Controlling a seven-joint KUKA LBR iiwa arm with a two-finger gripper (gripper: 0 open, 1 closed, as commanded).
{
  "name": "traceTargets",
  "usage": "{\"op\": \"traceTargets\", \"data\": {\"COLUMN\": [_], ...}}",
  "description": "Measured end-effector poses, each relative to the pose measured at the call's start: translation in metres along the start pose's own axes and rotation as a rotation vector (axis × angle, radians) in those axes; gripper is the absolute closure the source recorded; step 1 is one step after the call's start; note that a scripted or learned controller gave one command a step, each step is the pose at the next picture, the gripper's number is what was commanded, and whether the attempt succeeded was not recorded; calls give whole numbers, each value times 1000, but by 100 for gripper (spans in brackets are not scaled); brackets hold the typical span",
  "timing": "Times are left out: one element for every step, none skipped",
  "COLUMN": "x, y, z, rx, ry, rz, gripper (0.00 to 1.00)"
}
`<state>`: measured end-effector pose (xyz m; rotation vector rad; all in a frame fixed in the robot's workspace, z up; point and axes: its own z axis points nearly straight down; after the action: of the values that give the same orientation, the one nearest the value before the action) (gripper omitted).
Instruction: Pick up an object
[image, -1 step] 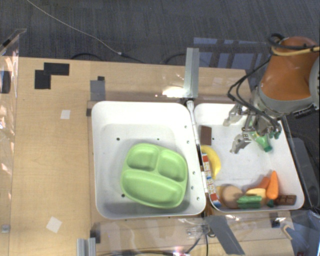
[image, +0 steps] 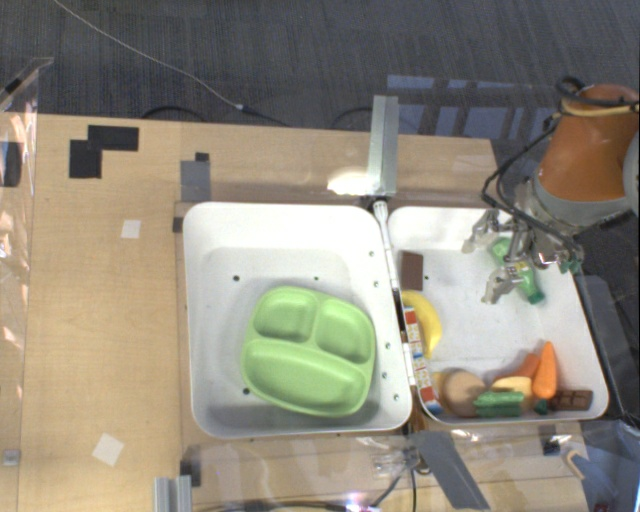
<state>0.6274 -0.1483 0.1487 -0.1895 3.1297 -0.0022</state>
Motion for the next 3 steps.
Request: {"op": "traceTargets", "data": {"x": [-36,-29,-27], "y": [-54,-25,-61], "z": [59,61,58], "rx": [3,0,4], "ry": [-7,-5,-8], "rz": [-237,-270,-409], "gripper": [0,0,0]}}
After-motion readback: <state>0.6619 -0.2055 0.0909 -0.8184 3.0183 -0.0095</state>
